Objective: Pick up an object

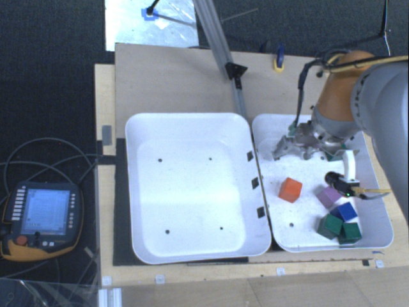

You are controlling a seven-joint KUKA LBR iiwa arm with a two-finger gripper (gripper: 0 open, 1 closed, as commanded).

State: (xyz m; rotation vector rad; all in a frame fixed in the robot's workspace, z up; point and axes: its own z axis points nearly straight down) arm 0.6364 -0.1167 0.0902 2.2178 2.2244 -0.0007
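Dark carpet [51,56] lies all round a pale wooden bench [185,82]. A teach pendant [41,219] rests on the floor, far across from the tool, cables looping. A bright shiny patch [150,15] gleams beyond the bench.

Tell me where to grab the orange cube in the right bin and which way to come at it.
Take the orange cube across two opposite flat side faces, coming straight down from above. It sits alone on the floor of the right bin, apart from the purple, blue and green blocks, so the jaws likely have room on each side. It lies turned somewhat, so rotate the wrist to match.
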